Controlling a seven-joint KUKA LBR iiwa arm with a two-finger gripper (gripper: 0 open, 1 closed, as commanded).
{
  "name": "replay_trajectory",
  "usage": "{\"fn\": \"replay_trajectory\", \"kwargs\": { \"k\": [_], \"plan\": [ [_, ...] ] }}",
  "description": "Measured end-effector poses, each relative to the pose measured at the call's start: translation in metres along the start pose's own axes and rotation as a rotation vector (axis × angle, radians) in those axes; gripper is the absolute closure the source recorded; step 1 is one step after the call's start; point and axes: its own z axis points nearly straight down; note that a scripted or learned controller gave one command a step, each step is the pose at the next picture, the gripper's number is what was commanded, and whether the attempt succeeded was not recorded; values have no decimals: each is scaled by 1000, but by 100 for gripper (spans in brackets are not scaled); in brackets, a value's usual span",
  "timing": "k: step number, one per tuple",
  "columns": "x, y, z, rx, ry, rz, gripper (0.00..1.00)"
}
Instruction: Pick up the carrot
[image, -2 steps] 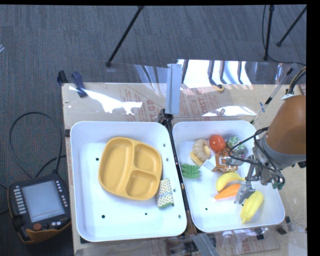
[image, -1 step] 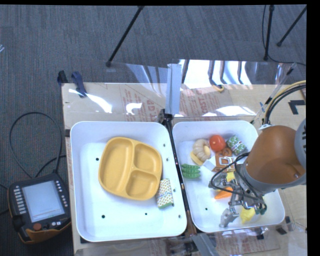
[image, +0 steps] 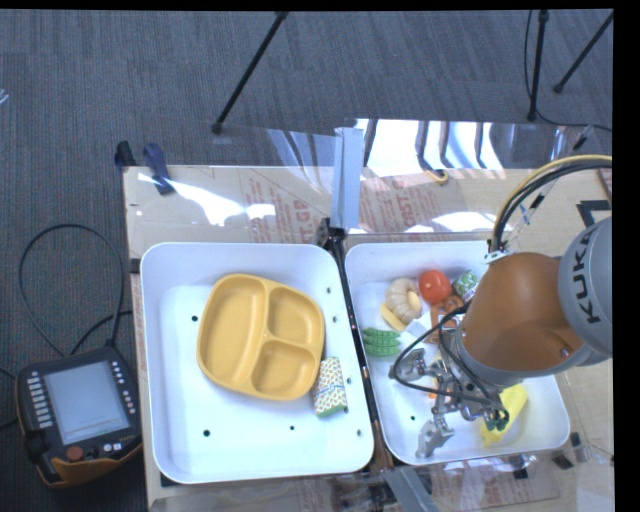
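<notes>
We start at the left, where a handheld control pendant (image: 82, 410) with a grey screen sits on the dark carpet off the worktop's left edge, its cable looping up behind it. On the worktop (image: 240, 205) the left bin (image: 165, 440) carries a yellow divided plate (image: 262, 336) sitting toward that bin's middle, and a small patterned packet (image: 330, 386) lies touching the plate's lower right rim, close to the bin's right wall. Moving into the right bin (image: 400, 445), we see green pea pods (image: 381, 341) by its left wall, then a pale ridged pastry-looking piece (image: 405, 298) with a yellow wedge (image: 393, 319) beside it, a red tomato (image: 434, 286) nearer the bin's far edge, and a bit of green (image: 466, 282) just right of that. The carrot (image: 441, 318) is what we take the orange sliver below the tomato to be, mostly hidden under the arm's orange band (image: 515, 318). The tool (image: 440, 425) hangs low over the near part of the right bin; we make out a grey finger (image: 432, 437) pointing at the bin floor, but honestly we can't tell if it's spread or pinched, and nothing shows between the fingers. A yellow thing (image: 506, 412), maybe a banana, lies just right of the tool toward the bin's near right corner.
</notes>
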Motion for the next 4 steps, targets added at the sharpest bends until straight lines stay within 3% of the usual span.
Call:
{"fn": "replay_trajectory", "kwargs": {
  "k": [1, 2, 3, 4],
  "plan": [
    [-32, -23, 0, 1, 0, 216, 0],
    [-33, -21, -9, 0, 1, 211, 100],
    [-54, 12, -161, 2, -7, 188, 100],
    [-53, 12, -159, 1, -2, 188, 0]
  ]
}}
